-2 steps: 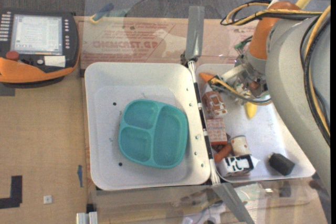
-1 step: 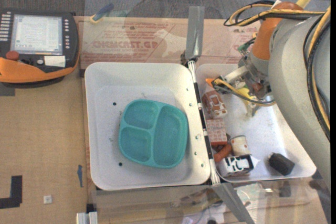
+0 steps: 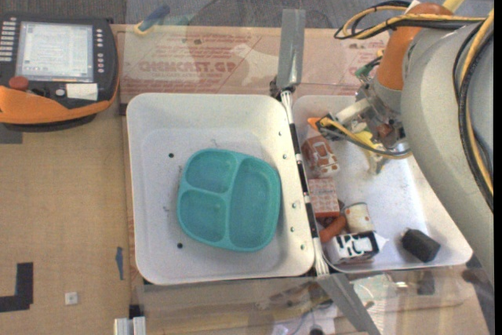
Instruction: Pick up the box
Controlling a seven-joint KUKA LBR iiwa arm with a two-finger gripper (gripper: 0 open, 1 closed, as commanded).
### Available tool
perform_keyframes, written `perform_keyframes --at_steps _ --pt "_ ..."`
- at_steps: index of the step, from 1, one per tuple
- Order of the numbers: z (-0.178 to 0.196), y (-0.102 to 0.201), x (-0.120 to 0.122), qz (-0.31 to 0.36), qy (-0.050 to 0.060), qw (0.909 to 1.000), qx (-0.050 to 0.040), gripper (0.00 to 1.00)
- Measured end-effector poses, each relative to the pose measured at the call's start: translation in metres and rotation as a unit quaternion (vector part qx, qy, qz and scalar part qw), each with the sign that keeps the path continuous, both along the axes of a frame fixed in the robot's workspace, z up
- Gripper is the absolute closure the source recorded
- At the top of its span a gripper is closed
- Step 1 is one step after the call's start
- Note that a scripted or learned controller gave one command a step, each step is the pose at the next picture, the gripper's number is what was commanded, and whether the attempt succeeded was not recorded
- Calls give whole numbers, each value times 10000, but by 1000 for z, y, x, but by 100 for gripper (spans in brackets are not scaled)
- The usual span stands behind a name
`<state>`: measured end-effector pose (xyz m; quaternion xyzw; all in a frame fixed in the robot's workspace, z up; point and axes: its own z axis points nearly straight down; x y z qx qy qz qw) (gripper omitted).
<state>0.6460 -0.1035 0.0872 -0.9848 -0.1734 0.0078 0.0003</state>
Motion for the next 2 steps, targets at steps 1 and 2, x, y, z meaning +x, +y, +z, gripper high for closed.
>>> perform_keyframes --at_steps 1,2 --pt "-1 0 -62 -737 -74 9973 12 0" --pt "9 0 -61 -734 -84 9973 19 100"
